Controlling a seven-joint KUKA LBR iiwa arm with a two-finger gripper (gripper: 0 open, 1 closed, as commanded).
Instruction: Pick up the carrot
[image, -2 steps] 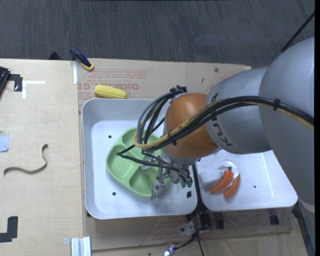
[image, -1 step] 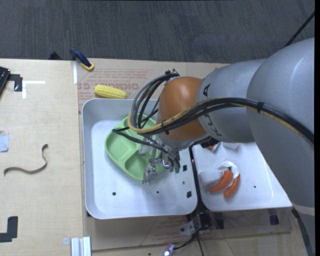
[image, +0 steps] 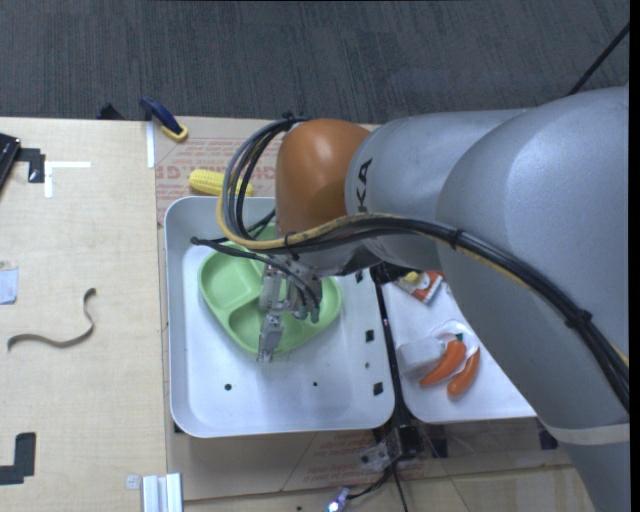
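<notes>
The hand (image: 270, 335), whose grip I cannot tell, hangs over the green plate (image: 235, 290) in the left bin; the carrot (image: 443, 365) lies well right, so closing here would likely miss it.

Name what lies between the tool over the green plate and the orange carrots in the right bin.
In the camera view, between the tool and the orange carrots lie bare white bin floor and the dark divider where the bins meet.

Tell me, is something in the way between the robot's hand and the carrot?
Yes. The end effector hangs over the green divided plate in the left bin. The carrot lies in the right bin, beside an orange piece that looks like a second carrot. The raised rims where the two bins meet stand between them.
</notes>
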